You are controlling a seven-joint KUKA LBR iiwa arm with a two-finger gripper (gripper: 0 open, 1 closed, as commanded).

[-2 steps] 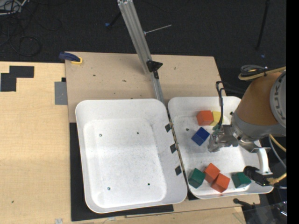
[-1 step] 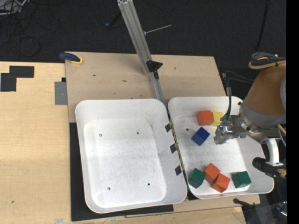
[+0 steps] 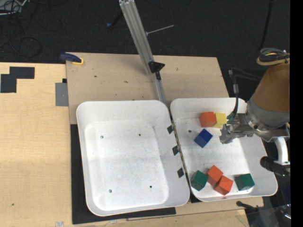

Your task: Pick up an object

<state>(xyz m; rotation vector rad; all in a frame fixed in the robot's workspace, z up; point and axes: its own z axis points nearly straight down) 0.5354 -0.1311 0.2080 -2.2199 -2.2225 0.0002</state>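
seven blocks in right bin (image 3: 265, 186), none in left bin (image 3: 90, 112). orange block (image 3: 207, 119) + yellow block (image 3: 221, 118) touching, near bin's far side; blue block (image 3: 203, 138) just below-left of them. cluster at near edge: green block (image 3: 199, 179), two more orange ones (image 3: 214, 173) (image 3: 224, 185), touching/overlapping, another green one (image 3: 245, 181) off to the right. gripper (image 3: 227, 135) low over bin, just beside yellow, right of blue. can't tell claw state at this res, nothing visibly between the tips. looks like approach/descent step, no pick yet. likely target yellow or blue, unclear which.

risks, judged: tips landing on yellow's edge and shoving it into orange instead of straddling. yellow/orange w/ no gap, so one tip may have no room, jam or double-grab. blue sits rotated, could slip out on close. misaligned descent = empty close.
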